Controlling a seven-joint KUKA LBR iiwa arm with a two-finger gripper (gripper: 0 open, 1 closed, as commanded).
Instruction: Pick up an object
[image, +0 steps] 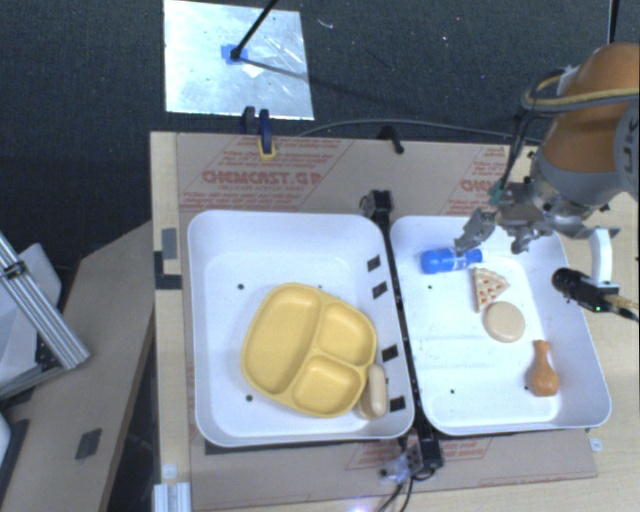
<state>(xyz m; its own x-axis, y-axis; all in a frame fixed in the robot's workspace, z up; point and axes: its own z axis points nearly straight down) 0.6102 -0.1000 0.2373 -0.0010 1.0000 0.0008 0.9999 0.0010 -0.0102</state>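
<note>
Nearest the camera, at the front edge of the bench, a small cluster of cables and a clip (415, 462) is seen just below the seam (398, 320) where the two white bins meet; that seam is taken as the landmark for what follows.

To the left of the seam, the left bin (215, 300) is occupied by a yellow divided tray (308, 348), which is tilted so that one corner points toward the front. A pale, rounded bread-like piece (375, 390) is found touching the tray's front right corner, just beside the seam.

To the right of the seam, the right bin (580, 395) holds four objects. A blue cylinder (440, 262) is laid on its side closest to the seam, near the bin's far end. Further right, a pizza-slice toy (488, 288) is seen, with a round tan disc (504, 322) just in front of it. A brown drumstick-shaped piece (543, 370) is placed well to the right of the seam, toward the front.

The gripper (497, 232) is positioned over the far part of the right bin, with its two fingers spread apart; nothing is held between them. One fingertip (470, 240) is seen at the right end of the blue cylinder, though contact cannot be judged.
</note>
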